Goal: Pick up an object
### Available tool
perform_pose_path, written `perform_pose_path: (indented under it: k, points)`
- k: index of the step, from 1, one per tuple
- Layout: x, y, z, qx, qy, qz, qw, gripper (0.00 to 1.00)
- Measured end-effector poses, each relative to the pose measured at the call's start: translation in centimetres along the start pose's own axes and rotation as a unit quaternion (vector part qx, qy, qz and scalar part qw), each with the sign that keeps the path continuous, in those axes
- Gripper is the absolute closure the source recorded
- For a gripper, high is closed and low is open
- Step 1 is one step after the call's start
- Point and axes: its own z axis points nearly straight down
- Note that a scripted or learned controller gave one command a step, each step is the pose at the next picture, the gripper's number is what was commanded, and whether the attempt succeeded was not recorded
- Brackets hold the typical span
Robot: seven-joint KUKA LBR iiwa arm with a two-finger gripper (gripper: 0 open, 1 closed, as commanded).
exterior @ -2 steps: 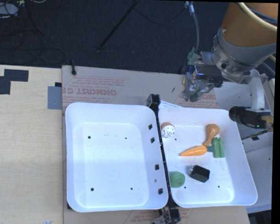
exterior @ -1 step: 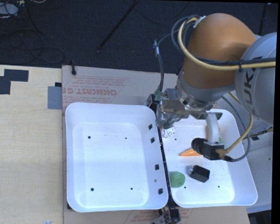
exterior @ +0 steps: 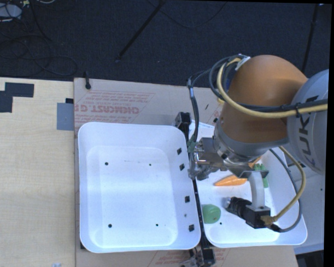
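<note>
Gripper (exterior: 202, 165) low at the left wall of the right-hand shallow white bin (exterior: 288, 230); its grip state cannot be told.
Orange tapered carrot-like piece (exterior: 231, 182) lies just to its view-right, long axis left–right.

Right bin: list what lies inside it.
In the right bin, a round green object and an orange carrot-shaped piece show. The arm covers its far part; anything there is hidden.

Bright light from above bleaches the left bin (exterior: 132, 194) almost featureless — the carpet (exterior: 105, 35) beyond the counter (exterior: 28, 196) is dim. Soft sheen on the arm's orange band (exterior: 261, 100); detail slightly soft, grainy.
</note>
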Motion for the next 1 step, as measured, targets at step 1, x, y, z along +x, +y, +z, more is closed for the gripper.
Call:
perform_pose_path:
  k: [1]
  points:
    - [0.15,6.96,-2.89,-0.007,0.000,-0.002,1.0000,1.00]
